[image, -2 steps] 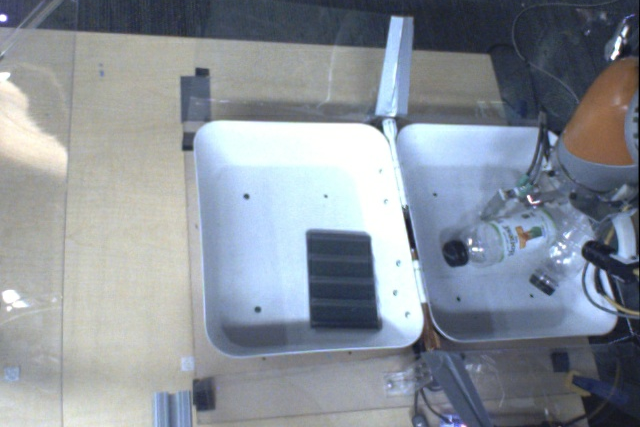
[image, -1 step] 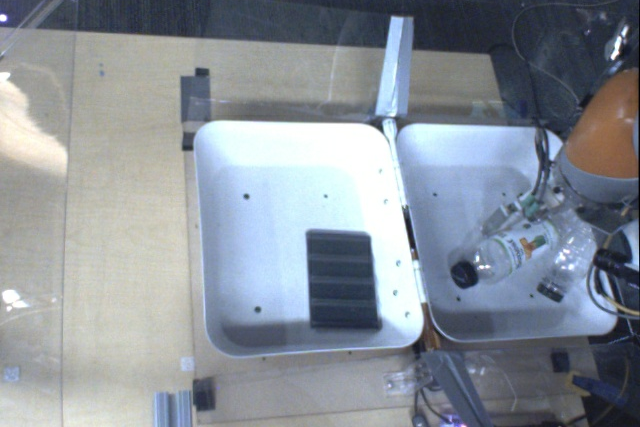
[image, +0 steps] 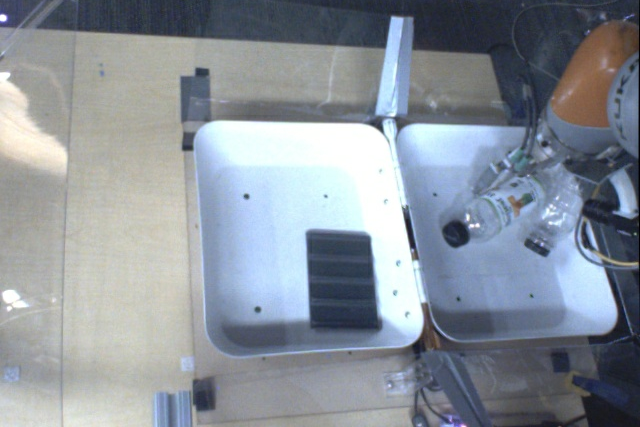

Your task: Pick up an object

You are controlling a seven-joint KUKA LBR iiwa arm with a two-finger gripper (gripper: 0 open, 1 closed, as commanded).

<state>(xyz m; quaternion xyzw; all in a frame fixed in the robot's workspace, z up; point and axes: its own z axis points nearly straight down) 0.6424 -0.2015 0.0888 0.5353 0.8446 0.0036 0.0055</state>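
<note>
White bins sit side by side at the frame's centre. Lower middle of the left bin [image: 250,215] holds a dark ribbed block [image: 342,280]. In the right bin [image: 450,305], a clear plastic bottle [image: 495,213] with a black cap lies on its side. At the bottle's upper right hangs the gripper [image: 528,165]; whether it grips cannot be told.

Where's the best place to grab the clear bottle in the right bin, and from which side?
Take the clear bottle across its body, midway between the black cap and the base, coming straight down from above. It lies on its side on the right bin floor, cap pointing left, so the claw should close across the round body, not along it.
</note>
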